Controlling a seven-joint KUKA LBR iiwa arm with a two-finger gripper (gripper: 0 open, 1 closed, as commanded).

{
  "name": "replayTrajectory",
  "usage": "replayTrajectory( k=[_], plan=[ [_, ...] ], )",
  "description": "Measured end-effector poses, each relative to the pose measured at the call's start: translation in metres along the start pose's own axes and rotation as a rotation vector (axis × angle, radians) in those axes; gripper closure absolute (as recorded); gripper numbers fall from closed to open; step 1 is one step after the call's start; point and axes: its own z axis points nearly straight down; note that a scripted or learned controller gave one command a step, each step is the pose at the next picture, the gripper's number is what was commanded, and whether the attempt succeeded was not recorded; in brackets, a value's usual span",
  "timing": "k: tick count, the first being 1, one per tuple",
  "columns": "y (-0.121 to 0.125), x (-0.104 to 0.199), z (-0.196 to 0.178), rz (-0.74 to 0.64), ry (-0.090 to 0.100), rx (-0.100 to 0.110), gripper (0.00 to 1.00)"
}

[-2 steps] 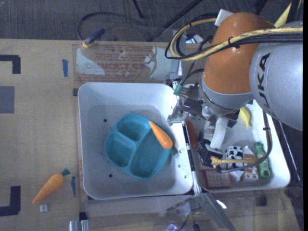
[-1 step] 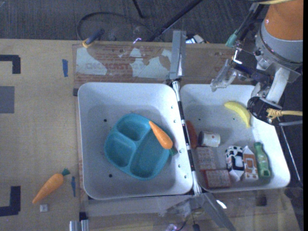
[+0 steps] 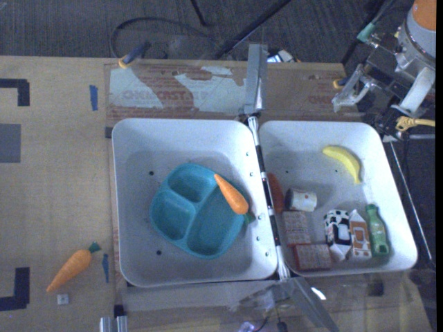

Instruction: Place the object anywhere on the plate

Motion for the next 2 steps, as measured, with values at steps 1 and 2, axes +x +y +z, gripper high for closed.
replayTrajectory(
  k=[1,2],
  plan=[
    [0.107,-0.046,0.0,0.162,0.0,0.001,0.0],
    [0.15,-0.078,0.0,0.288,0.0,0.0,0.0]
  ],
)
